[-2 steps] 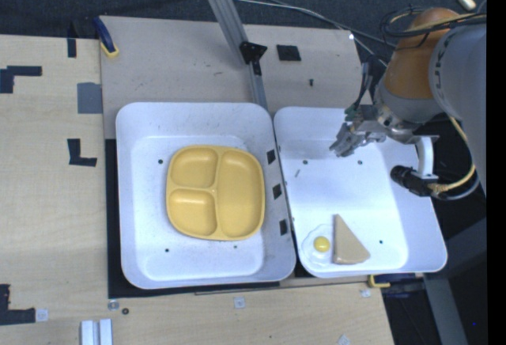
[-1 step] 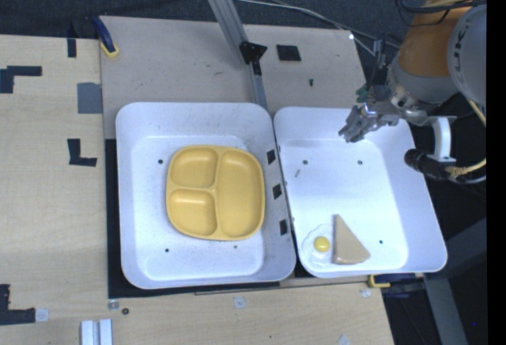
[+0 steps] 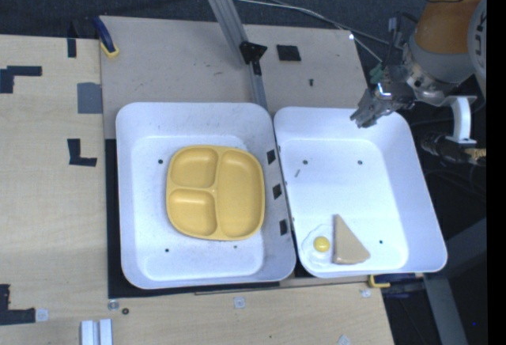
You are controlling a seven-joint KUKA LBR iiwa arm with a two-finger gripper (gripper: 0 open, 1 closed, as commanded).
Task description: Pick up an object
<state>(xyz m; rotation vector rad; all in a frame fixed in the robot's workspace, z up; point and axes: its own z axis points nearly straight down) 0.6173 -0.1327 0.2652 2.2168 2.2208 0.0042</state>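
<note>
The counter was light wood, and two white bins sat on it side by side. The left bin had a yellow plate with three parts in it. The right bin had two small things in its near corner: a tan wedge and, touching its left side, a little toy egg.

The arm came in from the right. Its fingers were over the far right corner of the right bin. They looked pressed together, with nothing between them. They were well apart from the wedge and the egg.

To do this step well, I think the arm should go for the wedge, since it was the closest big thing. The fingers would need to move to the near side of the bin, open up, and turn to match the wedge's flat sides. Then they should go straight down. The wedge lay flat and low, so they might slip off. The egg might also get bumped.
</note>
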